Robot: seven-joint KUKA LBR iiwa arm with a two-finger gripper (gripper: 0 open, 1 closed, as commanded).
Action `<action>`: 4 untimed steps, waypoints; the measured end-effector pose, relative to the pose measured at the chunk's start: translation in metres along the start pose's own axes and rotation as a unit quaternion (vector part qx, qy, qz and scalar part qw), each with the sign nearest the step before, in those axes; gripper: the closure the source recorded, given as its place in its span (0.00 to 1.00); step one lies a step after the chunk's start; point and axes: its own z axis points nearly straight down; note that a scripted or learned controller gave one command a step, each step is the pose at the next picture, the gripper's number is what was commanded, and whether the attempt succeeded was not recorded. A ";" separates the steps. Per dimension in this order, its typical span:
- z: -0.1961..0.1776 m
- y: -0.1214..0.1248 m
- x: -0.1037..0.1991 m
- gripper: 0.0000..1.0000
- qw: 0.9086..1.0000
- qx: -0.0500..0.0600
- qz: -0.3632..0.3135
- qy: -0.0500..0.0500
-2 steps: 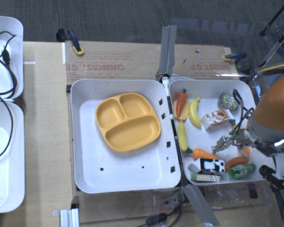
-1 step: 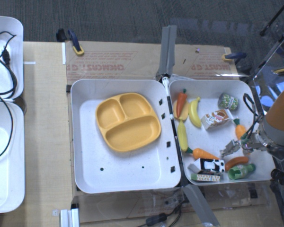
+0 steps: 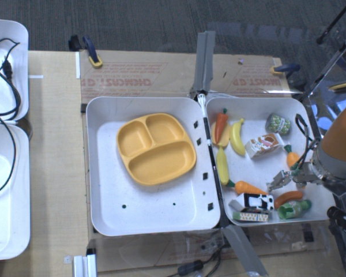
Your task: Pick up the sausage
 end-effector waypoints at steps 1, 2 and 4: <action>-0.009 -0.001 -0.004 1.00 1.000 0.000 0.003 -0.004; -0.009 -0.001 -0.002 0.00 1.000 0.001 0.003 -0.002; -0.017 0.000 -0.003 0.00 1.000 0.000 0.004 -0.003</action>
